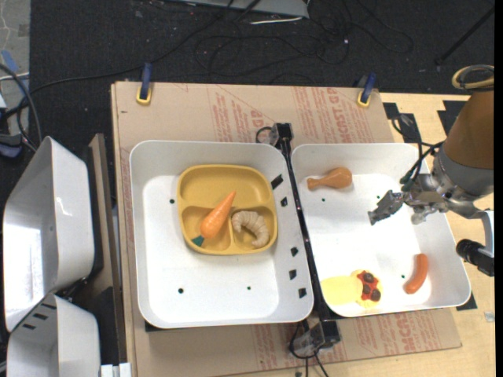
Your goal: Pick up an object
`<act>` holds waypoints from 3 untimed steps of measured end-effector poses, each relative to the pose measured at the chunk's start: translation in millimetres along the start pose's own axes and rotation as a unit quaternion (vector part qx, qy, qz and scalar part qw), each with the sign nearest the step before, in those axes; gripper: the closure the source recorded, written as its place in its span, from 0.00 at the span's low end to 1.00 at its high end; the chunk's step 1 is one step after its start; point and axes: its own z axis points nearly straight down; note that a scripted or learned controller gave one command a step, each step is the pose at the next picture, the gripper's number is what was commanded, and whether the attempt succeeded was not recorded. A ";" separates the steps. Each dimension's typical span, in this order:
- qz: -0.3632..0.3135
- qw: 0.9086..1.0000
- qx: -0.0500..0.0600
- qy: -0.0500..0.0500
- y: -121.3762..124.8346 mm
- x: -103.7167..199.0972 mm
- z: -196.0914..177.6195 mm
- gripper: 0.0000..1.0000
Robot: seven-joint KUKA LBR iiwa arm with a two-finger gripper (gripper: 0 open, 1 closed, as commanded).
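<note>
Hovering over the right bin (346, 157), gripper (385, 208), finger state indeterminate, sits between drumstick (330, 181) and sausage (416, 274); descending here risks closing on bare floor.

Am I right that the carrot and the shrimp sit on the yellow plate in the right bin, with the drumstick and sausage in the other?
Not quite. The camera view shows the yellow plate, with the carrot and shrimp on it, in the left bin. The drumstick and sausage lie in the right bin.
</note>
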 end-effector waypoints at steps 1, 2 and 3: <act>-0.002 1.000 -0.006 -0.001 3.1 0.4 -6.8 0.00; 0.000 1.000 -0.005 -0.001 3.5 -1.9 36.5 0.00; -0.001 1.000 -0.005 -0.001 4.7 3.8 80.6 0.00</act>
